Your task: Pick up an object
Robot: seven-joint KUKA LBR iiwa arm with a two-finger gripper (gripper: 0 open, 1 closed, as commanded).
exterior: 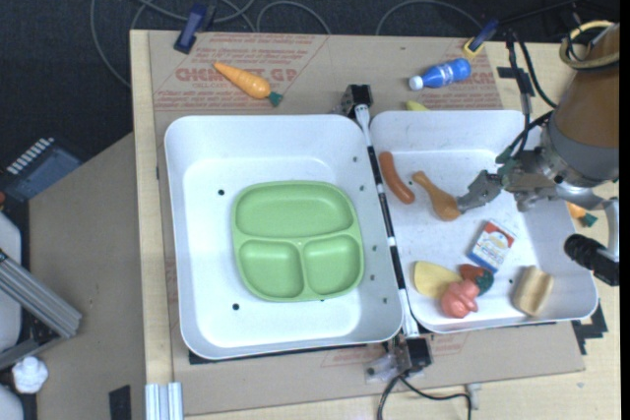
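Nothing is lifted yet, as far as the frame shows: every candidate object lies loose on the floor of the right bin (448,125), right of centre in the frame. Nearest the end effector (480,193) is a brown wooden spoon (436,195), its bowl just beside the dark fingertips. The fingers look slightly spread with nothing between them, so the grasp itself is left to do, and I judge the task to be at the approach stage.

Left of the spoon, near the bin's left wall, lies an orange-red sausage (397,178). Lower down sits a small printed box (491,243), and along the bottom of the bin a yellow wedge (430,276), a pink lumpy toy (459,297) touching it, and a tan bread-like piece (532,290).

The left bin (197,152) holds a green divided plate (297,239) with three compartments, all bare.

Outside the bins, on the table (157,74), a toy carrot (245,80) lies at upper left and a blue-and-white bottle (441,75) at upper right.
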